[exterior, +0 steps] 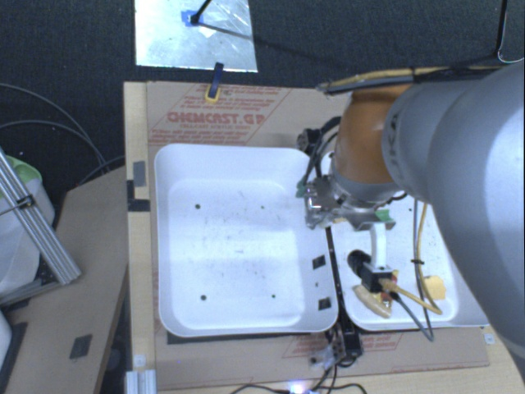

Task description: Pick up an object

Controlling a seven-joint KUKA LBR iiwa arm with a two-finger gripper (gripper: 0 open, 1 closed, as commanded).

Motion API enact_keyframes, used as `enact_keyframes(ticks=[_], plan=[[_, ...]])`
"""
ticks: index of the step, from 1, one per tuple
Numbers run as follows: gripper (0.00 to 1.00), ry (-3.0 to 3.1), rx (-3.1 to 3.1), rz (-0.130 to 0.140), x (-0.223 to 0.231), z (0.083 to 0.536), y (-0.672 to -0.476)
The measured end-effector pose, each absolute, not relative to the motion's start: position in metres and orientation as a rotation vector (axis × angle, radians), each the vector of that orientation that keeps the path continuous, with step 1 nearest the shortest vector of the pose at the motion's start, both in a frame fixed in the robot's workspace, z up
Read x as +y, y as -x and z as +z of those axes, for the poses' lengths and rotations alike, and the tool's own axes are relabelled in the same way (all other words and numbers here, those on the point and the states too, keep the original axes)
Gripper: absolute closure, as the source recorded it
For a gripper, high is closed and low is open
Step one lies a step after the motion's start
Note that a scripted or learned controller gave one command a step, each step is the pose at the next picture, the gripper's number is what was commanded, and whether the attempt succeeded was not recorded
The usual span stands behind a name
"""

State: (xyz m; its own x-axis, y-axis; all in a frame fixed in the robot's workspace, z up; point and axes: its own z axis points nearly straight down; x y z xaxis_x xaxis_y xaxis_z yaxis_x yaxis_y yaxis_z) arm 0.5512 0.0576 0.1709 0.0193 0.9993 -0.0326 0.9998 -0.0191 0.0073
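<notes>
You see a white bin (230, 245) on cardboard (246, 105), a shiny sheet (164, 31) behind it. Gripper (353, 216) beside it: spread or pinched, you can't tell.

**A robot lab bench**

This is a robotics lab, not a home or a shop. A bulky grey industrial arm (459, 138) with an orange band reaches over a plain wooden bench (90, 245). The left bin (164, 220) and the right bin (447, 253), both shallow and white, sit side by side on a cardboard sheet (217, 117) printed with a trade name. An aluminium rail (37, 228) slants across the left edge. Loose cables (49, 125) trail over dark carpet (66, 39), where a bare metal plate (164, 23) lies beyond the bench.
</notes>
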Motion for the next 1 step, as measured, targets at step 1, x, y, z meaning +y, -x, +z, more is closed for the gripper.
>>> enact_keyframes(ticks=[1], plan=[[1.0,-2.221,2.183,-0.024,0.0585,0.1813,-0.5521]])
